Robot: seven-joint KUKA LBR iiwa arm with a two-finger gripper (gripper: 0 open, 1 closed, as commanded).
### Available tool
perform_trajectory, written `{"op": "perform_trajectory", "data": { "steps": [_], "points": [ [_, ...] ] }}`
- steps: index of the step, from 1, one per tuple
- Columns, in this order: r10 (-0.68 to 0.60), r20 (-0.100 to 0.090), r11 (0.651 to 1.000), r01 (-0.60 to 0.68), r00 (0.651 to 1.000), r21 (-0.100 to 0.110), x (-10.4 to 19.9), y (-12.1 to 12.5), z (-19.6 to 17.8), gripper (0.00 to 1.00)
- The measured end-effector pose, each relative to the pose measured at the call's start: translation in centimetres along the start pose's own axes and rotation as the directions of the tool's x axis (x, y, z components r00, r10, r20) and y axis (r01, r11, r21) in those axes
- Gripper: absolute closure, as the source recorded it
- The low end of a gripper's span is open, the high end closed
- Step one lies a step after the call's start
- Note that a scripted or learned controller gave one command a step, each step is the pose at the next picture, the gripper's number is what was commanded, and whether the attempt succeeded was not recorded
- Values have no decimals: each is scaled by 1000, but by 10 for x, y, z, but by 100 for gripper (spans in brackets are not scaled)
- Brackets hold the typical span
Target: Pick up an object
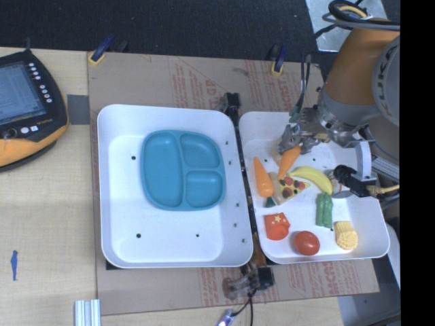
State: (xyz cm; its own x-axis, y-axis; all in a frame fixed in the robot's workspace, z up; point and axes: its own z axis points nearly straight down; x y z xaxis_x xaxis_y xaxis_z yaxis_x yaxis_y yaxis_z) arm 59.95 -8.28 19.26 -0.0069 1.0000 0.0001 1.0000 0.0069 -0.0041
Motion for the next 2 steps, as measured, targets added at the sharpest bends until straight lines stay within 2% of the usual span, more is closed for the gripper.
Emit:
{"op": "perform_trajectory", "data": {
  "steps": [1,2],
  "points": [
    [0,1,1000,0,1000,2,34,-48,-35,100],
    [1,1,1000,-1,1000,1,13,-124,-38,100]
  ]
}}
